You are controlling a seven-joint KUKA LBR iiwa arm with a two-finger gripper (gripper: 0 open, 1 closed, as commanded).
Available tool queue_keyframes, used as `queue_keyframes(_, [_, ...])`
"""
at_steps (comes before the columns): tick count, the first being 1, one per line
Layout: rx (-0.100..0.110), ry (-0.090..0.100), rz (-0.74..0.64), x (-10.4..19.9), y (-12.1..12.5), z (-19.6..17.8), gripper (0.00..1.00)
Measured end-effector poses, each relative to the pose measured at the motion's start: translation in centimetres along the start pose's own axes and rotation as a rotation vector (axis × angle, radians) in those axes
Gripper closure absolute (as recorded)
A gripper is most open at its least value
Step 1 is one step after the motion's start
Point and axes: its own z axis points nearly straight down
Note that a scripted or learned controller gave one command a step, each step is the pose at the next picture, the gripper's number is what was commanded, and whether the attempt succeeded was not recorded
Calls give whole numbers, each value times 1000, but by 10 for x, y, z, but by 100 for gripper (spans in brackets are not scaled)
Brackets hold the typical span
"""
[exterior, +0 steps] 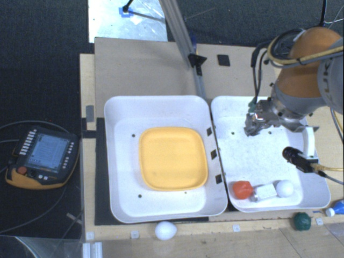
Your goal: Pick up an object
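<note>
My gripper (252, 127) hangs over the upper middle of the right bin (236, 149), pointing down, with the grey and orange arm behind it at the right. Nothing shows between its tips. Along the right bin's near edge lie a red object (241, 189), a white block (265, 192) and a white ball (285, 187), all well below the gripper. A yellow square plate (173, 158) lies in the middle of the left bin (121, 160).
A white egg-shaped object (165, 230) rests on the bench in front of the left bin. A dark green ball (301, 221) sits off the right bin's near right corner. A teach pendant (42, 157) lies far left on the floor. A slanted metal rod (183, 31) rises behind the bins.
</note>
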Motion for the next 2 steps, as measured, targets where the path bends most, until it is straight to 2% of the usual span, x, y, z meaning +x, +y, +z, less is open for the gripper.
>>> queue_keyframes(2, [0,0,0,109,-27,5,100])
